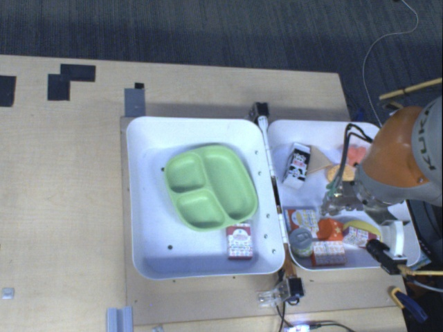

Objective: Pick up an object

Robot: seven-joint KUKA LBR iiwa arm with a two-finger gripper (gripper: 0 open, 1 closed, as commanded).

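The likeliest target is the orange object (331, 228), a small rounded thing of a bright, glossy orange lying in the near part of the right bin (282, 159). It sits in a tight cluster: a red and white packet (328, 253) just in front of it, a round grey lid or can (300, 240) close on its left, a printed packet (302, 219) partly under or beside it, and something yellow (360, 225) on its right. Farther back in the same bin lies a small black and white box (297, 164), well apart from the pile.

The pincer (337, 203) hangs just above the orange object, at the end of the grey arm (398, 154) with its orange band. From here I cannot tell how wide it stands; the arm's own bulk and the blur hide that, and nothing is visibly gripped.

To do this step well, I would say the descent should be straight and centred on the orange object, since the neighbours crowd it and a slanted approach could push it aside or catch a packet edge instead. Its rounded, smooth look suggests it could slip.

In the left bin (138, 185) lie a green divided plate (208, 185) and a small red box (239, 242), all on the pale wooden table (62, 206).
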